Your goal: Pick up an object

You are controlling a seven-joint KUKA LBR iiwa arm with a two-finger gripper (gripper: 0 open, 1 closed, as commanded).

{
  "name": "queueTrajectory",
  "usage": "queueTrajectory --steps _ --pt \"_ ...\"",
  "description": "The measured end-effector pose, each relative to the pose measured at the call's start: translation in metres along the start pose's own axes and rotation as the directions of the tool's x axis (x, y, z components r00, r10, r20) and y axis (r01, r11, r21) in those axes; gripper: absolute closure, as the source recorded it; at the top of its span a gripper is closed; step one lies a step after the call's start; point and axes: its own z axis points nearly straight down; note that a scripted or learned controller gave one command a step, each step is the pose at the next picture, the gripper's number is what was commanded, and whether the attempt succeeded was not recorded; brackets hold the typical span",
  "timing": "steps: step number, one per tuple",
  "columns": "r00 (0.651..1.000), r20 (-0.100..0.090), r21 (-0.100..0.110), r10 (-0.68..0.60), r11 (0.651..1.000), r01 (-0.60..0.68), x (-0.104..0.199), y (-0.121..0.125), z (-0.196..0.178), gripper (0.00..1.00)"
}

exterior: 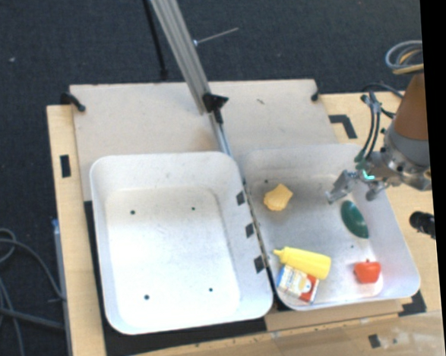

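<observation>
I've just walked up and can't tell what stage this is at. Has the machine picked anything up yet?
Not yet. The claw hangs open over the right bin, just above the green object, with nothing between its fingers. The green object, yellow lump, yellow bottle and red piece all lie in the bin. Grasping and lifting remain.

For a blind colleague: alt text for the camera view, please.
A gripper hovers over the right bin, just above a green object. That bin also holds a yellow lump, a yellow bottle and a red object.
</observation>
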Motion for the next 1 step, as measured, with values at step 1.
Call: queueTrajectory --steps 1 --pt "1.0 0.001 -0.004 -0.001 1.0 0.001 0.0 0.001 -0.0025 0.0"
